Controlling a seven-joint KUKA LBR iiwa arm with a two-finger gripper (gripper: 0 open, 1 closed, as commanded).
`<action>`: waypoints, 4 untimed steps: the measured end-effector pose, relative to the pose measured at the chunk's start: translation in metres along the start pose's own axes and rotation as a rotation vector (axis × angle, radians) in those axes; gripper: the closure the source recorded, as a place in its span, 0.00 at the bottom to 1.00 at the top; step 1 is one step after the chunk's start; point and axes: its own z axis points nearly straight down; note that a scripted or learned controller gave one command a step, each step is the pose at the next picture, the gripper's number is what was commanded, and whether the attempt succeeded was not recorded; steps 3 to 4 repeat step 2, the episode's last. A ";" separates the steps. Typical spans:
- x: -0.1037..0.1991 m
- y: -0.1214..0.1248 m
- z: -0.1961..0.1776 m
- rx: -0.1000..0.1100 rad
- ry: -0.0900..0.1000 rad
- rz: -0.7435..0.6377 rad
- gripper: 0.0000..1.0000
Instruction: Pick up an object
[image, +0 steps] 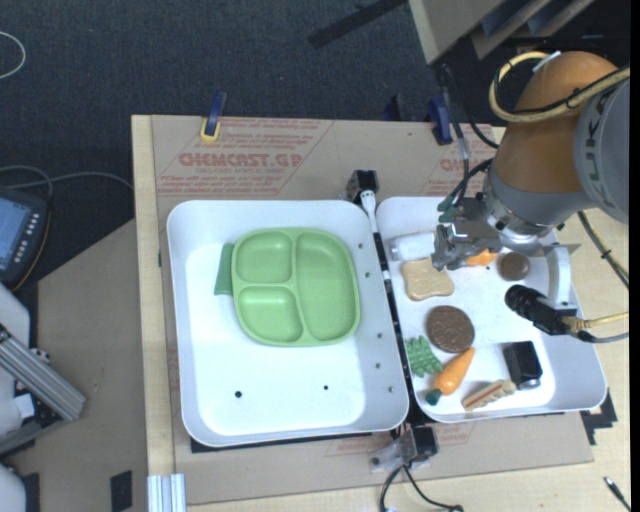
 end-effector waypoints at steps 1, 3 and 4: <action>0.007 0.005 -0.014 -0.005 -0.001 -0.002 1.00; -0.001 0.010 0.005 0.001 -0.001 0.000 1.00; -0.001 0.010 0.005 0.001 -0.001 0.000 1.00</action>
